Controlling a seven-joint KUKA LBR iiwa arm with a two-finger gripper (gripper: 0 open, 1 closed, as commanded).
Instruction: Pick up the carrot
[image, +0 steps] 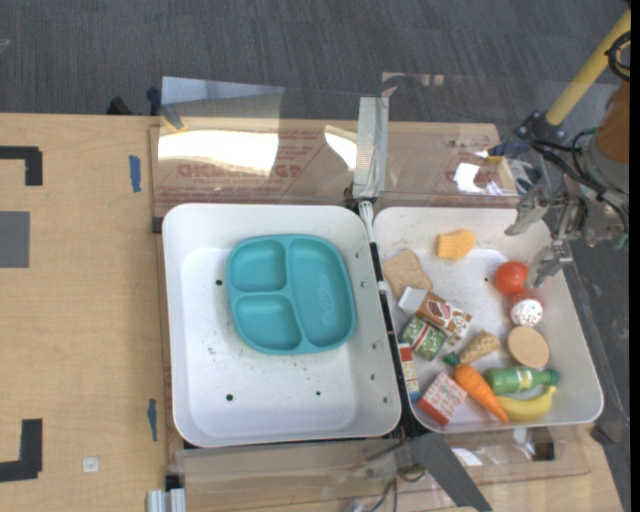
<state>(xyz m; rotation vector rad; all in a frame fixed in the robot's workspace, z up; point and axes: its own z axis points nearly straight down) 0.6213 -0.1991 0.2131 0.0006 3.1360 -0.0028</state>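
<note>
Carrot (479, 391): an orange toy carrot is seen lying flat in the right bin (588, 380), near its front edge, with the thick end pointing up-left and the tip pointing down-right.
Carrot's neighbours: a yellow banana (530, 404) is touched at the carrot's tip; a green bottle (520, 379) is laid just beside it on the right; a small red-and-white box (443, 397) is placed just to its left; a cracker (480, 347) sits just above it.
Gripper (549, 240): it is held above the upper right corner of the right bin, well apart from the carrot; the two fingers are seen spread apart, with nothing between them.
Tomato (511, 277): a red ball-shaped piece is found just below and left of the gripper's fingers.
Other items in right bin: a yellow cheese wedge (457, 244), a slice of bread (405, 270), a white egg (527, 313) with red spots, a tan round bun (528, 347) and several small printed packets near the bin's middle.
Left bin (195, 300): a teal divided plate (291, 292) with three compartments is placed in its middle.
Arm: only the wrist area with cables and a yellow bar is seen at the upper right.
</note>
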